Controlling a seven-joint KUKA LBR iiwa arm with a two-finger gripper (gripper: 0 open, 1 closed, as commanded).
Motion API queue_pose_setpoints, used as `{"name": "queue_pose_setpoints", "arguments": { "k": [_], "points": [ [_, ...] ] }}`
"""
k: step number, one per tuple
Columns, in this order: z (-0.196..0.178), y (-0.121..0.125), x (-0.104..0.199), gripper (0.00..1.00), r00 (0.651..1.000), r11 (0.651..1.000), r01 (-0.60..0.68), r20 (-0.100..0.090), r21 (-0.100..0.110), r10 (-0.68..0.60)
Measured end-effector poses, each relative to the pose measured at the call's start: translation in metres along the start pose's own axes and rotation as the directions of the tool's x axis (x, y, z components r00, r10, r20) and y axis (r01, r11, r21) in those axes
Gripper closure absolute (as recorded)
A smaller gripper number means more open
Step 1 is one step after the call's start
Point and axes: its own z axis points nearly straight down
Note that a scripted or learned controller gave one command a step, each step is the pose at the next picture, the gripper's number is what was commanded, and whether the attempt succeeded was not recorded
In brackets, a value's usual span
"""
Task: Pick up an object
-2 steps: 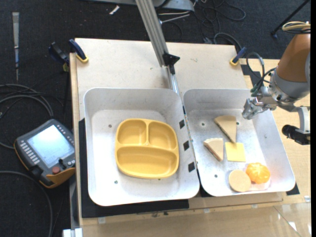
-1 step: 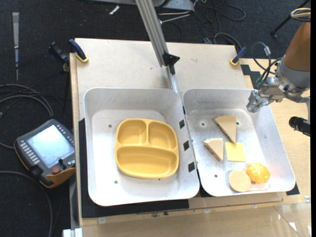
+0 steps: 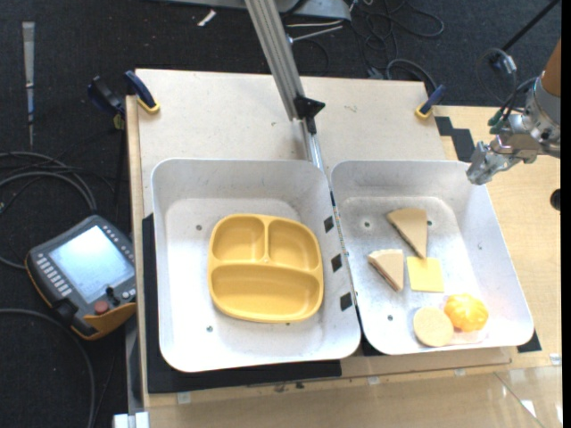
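Left bin (image 3: 169,194): 1 smooth yellow plastic tray (image 3: 265,267), 3 compartments, rounded corners. Right bin (image 3: 486,221): 2 tan wedge slices (image 3: 410,228) (image 3: 389,267), 1 flat pale-yellow square (image 3: 426,275), 1 pale round disc (image 3: 434,326), 1 glossy orange-yellow lump (image 3: 466,312) touching the disc. Claw (image 3: 482,168) hangs over the right bin's upper-right rim, nothing between it and the food; can't tell its opening. Worktop (image 3: 232,119) is matte beige board.

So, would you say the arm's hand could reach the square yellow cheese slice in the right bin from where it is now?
Probably yes. The hand hangs over the right bin's upper right rim, and the square cheese slice lies flat with nothing on top; the wedge beside it is close, though.
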Motion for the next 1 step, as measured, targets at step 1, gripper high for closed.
{"name": "queue_pose_setpoints", "arguments": {
  "k": [1],
  "points": [
    [0.0051, 0.0151, 0.0621, 1.00, 1.000, 1.000, 0.005, -0.005, 0.007, -0.005]
  ]
}}
